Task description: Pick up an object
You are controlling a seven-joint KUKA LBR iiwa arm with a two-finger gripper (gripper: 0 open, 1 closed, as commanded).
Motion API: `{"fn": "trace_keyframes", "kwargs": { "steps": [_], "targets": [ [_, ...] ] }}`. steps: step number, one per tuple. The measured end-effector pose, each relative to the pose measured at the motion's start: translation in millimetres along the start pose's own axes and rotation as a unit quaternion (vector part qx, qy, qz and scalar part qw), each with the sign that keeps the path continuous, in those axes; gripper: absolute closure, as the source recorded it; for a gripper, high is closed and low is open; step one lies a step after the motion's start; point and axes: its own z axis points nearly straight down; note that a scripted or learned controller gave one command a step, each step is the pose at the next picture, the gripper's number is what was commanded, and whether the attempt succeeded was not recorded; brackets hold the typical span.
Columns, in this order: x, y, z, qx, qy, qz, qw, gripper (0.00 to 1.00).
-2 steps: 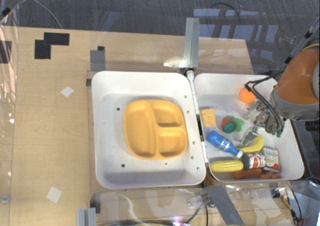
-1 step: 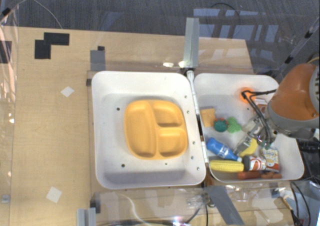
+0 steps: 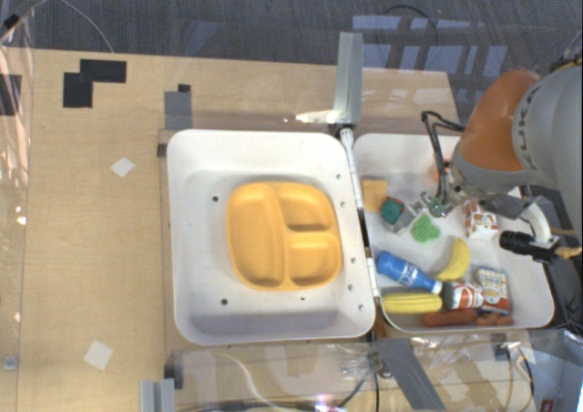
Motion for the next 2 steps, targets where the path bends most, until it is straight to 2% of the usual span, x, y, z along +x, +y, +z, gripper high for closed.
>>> {"fn": "trace_keyframes", "kwargs": {
  "steps": [1, 2],
  "targets": [
    [-37.4, 48.7, 1.3, 0.001, 0.000, -0.161, 0.9870, 0.00],
    [-86.3, 16.1, -8.7, 0.001, -0.001, -0.446, 0.8949, 0.00]
  ]
}}
